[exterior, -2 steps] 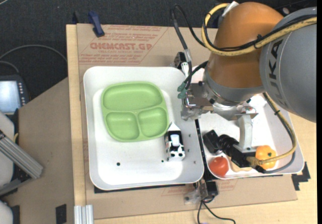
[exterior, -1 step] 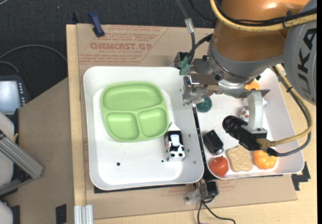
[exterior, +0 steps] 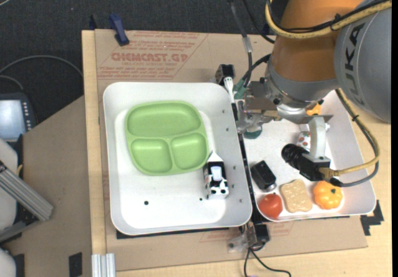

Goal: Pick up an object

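Observation:
My gripper point(exterior: 252, 127) hangs low over the far left corner of the right bin point(exterior: 360, 164), close to the wall between the two bins, with the grey and orange arm above hiding much of that bin. Along the right bin's near edge lie a small black block point(exterior: 262, 174), a red tomato point(exterior: 270, 205), a tan cracker-like piece point(exterior: 295, 196) and an orange pumpkin-like toy point(exterior: 328, 195). None of them touches the gripper. In the left bin point(exterior: 118, 145) lie a green divided plate point(exterior: 166, 137) and a black-and-white cow toy point(exterior: 216, 180).
Both bins rest on a brown cardboard sheet point(exterior: 149, 51) with red lettering. A blue clip point(exterior: 119, 30) sits at its far left corner. Cables run along the far side behind the bins.

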Robot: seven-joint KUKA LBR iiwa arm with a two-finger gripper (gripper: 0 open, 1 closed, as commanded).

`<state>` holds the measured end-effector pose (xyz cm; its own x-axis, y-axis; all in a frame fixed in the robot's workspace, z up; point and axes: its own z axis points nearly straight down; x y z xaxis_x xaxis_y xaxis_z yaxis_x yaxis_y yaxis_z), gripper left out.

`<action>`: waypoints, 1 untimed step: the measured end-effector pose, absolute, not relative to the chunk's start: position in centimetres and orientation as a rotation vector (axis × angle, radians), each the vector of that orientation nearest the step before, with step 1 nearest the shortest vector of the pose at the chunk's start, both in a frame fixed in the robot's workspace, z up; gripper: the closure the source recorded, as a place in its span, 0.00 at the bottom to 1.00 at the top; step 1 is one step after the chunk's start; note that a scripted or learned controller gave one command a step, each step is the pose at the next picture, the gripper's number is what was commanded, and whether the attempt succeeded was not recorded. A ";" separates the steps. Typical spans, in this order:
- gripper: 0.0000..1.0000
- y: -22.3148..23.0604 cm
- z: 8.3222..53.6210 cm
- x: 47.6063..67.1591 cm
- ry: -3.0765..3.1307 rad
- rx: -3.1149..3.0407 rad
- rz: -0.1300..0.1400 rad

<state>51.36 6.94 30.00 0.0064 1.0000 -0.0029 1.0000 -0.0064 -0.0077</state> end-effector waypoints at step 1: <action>1.00 7.1 26.6 48.3 -2.216 -2.219 0.009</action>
<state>48.30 7.05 26.56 0.0014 1.0000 -0.0002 1.0000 -0.0014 -0.0079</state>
